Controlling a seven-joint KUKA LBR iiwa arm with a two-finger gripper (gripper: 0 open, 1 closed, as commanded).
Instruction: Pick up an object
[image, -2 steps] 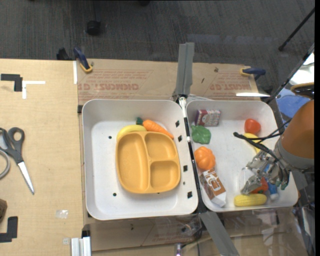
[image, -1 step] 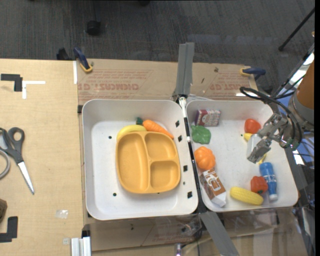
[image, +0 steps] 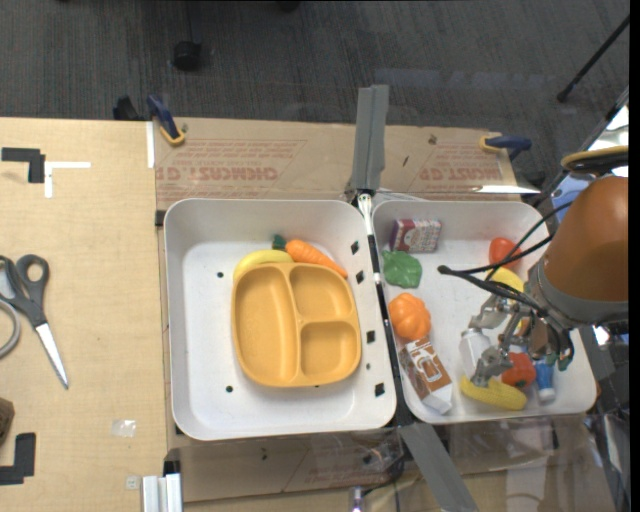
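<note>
Nearest the camera, at the lower right of the frame, the arm (image: 592, 240) hangs over the right bin (image: 470, 208), orange band above, gripper (image: 503, 352) low among the clutter at that bin's lower right corner. Whether the gripper is spread or closed I cannot tell; wires and metal parts blur together there, and nothing is visibly held.

Just below the gripper: a yellow banana-like toy (image: 493, 394) along the lower wall, a red-orange piece (image: 519, 372) and a small blue item (image: 544, 380) touching or nearly so. These are the likeliest targets. Left of them, a white and brown packet (image: 427, 374) lies at a slant, with an orange fruit (image: 409, 316) just above it.

Farther up the bin: a green piece (image: 402, 268), a small red and white carton (image: 416, 235), a red and yellow toy (image: 504, 262) near the arm.

Left bin (image: 190, 330): yellow divided tray (image: 296, 322), a carrot (image: 314, 255) at its upper edge.

Scissors (image: 38, 318) on the table (image: 80, 250) at far left.

Judgement: objects crowd here; best to centre on one piece, descend straight, close fully, then lift slowly to check the hold.
</note>
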